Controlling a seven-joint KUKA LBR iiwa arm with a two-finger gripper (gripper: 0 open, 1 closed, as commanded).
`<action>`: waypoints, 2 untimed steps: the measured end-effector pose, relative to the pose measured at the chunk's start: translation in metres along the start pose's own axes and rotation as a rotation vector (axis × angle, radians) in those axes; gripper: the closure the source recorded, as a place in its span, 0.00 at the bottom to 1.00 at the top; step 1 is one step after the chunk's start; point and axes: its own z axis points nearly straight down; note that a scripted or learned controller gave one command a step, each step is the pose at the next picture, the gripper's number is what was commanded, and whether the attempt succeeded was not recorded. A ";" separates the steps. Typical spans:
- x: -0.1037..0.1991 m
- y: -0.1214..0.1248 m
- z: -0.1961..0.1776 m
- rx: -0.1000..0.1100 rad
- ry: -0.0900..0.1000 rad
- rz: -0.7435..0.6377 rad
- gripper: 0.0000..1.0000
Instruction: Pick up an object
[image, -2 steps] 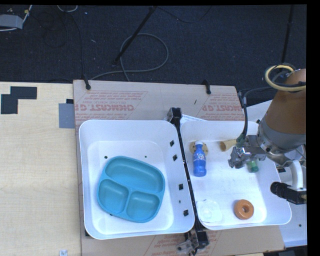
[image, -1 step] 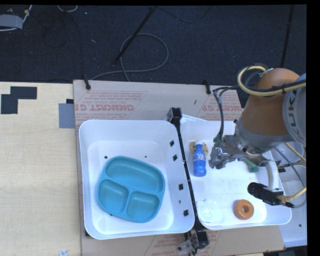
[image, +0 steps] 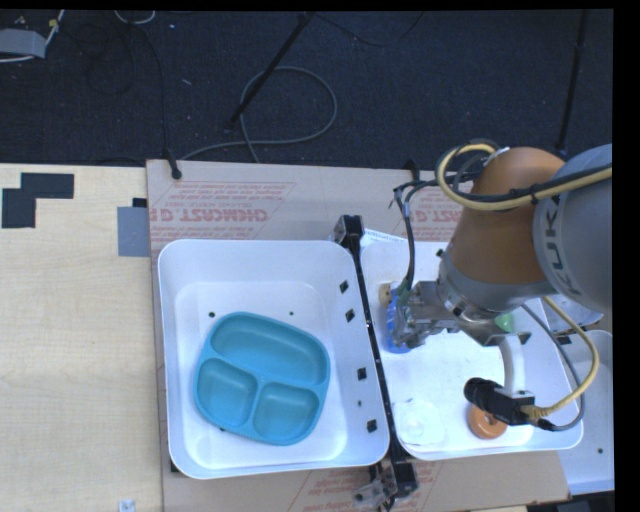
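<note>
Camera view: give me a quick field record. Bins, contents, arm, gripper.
left bin: holds a blue three-compartment plate, lying flat
right bin: orange object near the front, a clear round item left of it, a blue object by the left wall
arm: reaches in from the right, over the right bin
gripper: low by the blue object; grasp cannot be confirmed

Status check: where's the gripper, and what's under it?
Gripper low in right bin, near the divider. Blue item at its tip, grasp unconfirmed. Orange object nearby. Blue divided plate in left bin.
</note>
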 end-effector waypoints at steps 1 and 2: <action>0.046 0.001 -0.006 -0.001 0.000 -0.001 1.00; 0.099 -0.001 0.005 0.001 -0.001 -0.001 1.00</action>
